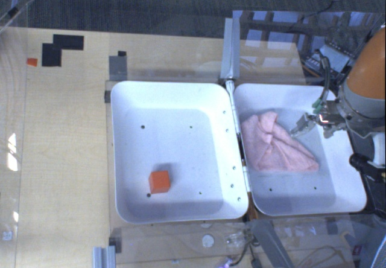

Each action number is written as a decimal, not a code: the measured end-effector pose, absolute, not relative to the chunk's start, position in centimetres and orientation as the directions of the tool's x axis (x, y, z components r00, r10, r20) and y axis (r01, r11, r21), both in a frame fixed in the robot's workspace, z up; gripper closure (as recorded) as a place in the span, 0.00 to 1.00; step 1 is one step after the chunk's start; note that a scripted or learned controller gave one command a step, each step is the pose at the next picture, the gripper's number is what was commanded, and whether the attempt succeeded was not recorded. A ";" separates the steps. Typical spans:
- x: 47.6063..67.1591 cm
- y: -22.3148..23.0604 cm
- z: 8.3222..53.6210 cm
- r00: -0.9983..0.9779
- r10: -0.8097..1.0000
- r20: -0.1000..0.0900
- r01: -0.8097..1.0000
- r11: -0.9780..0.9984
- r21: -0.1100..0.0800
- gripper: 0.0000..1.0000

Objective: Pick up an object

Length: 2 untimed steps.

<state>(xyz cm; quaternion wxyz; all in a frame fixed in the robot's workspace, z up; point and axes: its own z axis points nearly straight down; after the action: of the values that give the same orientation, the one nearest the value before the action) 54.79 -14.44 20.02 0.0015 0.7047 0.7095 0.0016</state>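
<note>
Two shallow white bins are seen side by side on the table — the left bin and the right bin, their inner rims touching along a central divider.

One orange block is found in the left bin, resting on the floor toward the lower left, well apart from every wall. One crumpled pink cloth is found in the right bin, spread over its left half and lying close to the divider.

The arm is seen reaching in from the right, with its orange band above the wrist. The end effector is held low over the right bin, just beside the upper right edge of the pink cloth. Whether its fingers are apart or together cannot be told, as the tip is small and blurred; nothing is seen between them.

On the table's upper left — two black shapes and one small orange marker are counted.
</note>
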 end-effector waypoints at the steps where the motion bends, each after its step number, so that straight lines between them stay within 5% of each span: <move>1: 57.8 -11.8 9.8 -0.018 1.000 -0.001 1.000 0.018 0.012 0.00; 2: 61.1 -9.0 9.4 -0.270 0.963 -0.008 0.963 0.270 0.019 0.00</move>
<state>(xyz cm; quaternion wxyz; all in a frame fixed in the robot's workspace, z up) 61.12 -8.98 9.37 0.0091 0.6040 0.7969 0.0050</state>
